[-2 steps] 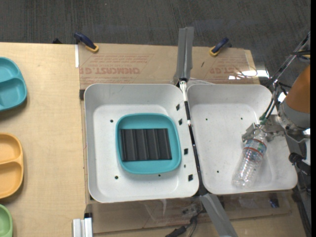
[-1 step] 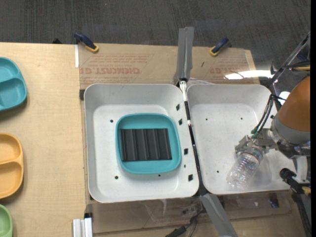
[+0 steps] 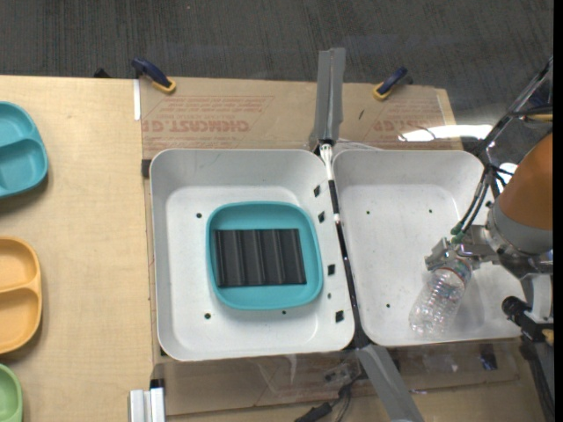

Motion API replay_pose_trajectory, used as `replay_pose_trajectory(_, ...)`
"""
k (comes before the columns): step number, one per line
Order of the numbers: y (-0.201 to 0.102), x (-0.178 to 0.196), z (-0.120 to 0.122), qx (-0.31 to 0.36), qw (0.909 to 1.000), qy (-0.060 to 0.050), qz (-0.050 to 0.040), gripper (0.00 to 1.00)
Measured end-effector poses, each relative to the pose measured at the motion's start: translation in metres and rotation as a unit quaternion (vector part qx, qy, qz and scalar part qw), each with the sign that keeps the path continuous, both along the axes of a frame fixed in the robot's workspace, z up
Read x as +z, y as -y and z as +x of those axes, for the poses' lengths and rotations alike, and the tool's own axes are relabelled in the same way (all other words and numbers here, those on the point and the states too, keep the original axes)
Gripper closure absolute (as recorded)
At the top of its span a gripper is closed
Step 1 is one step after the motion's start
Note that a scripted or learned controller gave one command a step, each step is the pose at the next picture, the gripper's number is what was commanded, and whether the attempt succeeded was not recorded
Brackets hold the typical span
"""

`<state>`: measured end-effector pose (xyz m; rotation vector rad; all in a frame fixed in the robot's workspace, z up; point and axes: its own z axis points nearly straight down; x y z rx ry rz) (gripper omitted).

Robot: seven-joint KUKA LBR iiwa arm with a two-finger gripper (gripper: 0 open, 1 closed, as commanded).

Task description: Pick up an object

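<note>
Pale wooden bench (image 3: 79,112), dark floor beyond; gripper (image 3: 450,258) fingers clench a clear ribbed plastic bottle (image 3: 438,299) in the right bin's (image 3: 396,183) near-right corner.

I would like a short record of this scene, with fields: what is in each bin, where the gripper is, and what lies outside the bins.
left bin: a teal tray with a dark ribbed insert, lying flat near the middle
right bin: a clear plastic bottle, lying tilted, cap end toward the gripper
gripper: over the right bin, at the bottle's cap end; finger state unclear
bench, left edge: teal plate, orange plate, green plate, each partly cut off
</note>
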<state>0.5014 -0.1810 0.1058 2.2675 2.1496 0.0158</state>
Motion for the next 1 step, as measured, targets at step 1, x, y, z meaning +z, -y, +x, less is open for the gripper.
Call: replay_pose_trajectory(1,-0.0688,0.0845,0.0267,-0.001,0.9999,-0.010,0.0022,1.00)
